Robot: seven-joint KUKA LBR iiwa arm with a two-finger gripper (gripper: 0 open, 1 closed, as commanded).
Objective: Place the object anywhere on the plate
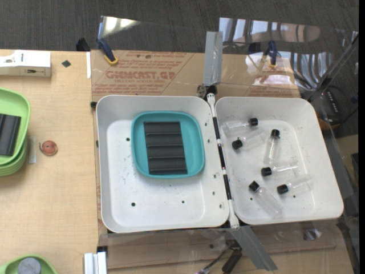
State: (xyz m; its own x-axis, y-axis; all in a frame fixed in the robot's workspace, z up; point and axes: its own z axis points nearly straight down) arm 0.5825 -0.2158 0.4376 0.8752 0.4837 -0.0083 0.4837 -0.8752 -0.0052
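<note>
Vials (272, 148) of clear plastic with black caps lay scattered across the right bin (322, 153), six of them as far as the glare let me count. One lay near the bin's upper left with its cap (253, 121) pointing right. Another stood nearly straight up the picture at the middle, cap at the top. A third lay close to the left wall. Three more clustered low in the bin, the lowest two near each other, and their bodies were hard to trace against the white floor. All were inside that bin, well apart from the plate (195, 131).

The plate, teal with rounded corners, sat in the upper middle of the left bin (114, 198), slightly nearer the back wall than the front. On it lay a dark ribbed block (165, 148) of four bars across. A metal strip (221, 153) ran between the two bins where their walls met.

How the gripper's jaws stood could not be told.

Behind the bins lay a sheet of brown cardboard (148, 68) with red print, held by a yellow-tipped clamp (106, 51) at its left corner. On the wooden bench (57, 210) to the left sat a green tray (16, 108) cut by the edge, a small reddish disc (49, 147) just beside it, and a white box (25, 63) farther back.
</note>
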